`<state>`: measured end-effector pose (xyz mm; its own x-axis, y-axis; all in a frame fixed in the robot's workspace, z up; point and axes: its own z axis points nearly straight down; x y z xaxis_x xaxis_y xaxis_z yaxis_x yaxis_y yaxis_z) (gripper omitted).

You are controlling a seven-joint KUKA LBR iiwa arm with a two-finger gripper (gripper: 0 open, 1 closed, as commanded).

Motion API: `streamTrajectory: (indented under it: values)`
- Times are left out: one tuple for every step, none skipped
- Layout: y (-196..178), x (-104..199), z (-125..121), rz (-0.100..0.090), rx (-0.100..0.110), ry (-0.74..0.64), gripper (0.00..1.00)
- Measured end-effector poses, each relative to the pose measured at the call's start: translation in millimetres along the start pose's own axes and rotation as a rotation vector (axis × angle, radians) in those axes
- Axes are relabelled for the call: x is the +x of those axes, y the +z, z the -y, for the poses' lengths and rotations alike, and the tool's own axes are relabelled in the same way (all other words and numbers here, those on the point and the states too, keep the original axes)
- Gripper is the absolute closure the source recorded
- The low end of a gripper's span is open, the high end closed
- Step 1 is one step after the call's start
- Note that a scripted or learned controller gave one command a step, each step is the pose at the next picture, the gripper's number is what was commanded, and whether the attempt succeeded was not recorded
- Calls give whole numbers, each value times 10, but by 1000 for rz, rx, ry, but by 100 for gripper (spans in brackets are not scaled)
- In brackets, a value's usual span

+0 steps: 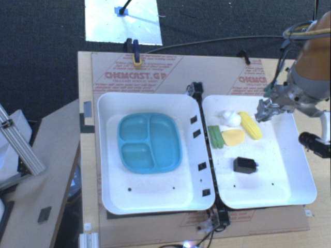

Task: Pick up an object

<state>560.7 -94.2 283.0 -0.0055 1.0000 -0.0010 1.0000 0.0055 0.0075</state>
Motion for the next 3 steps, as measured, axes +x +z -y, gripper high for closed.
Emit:
streamTrajectory:
  values:
    - [7,525,-60,-2,5,-3,100]
    - [94,1097,-26,-3,6,-5,100]
    - [235,1677,-158,-3,6,-5,100]
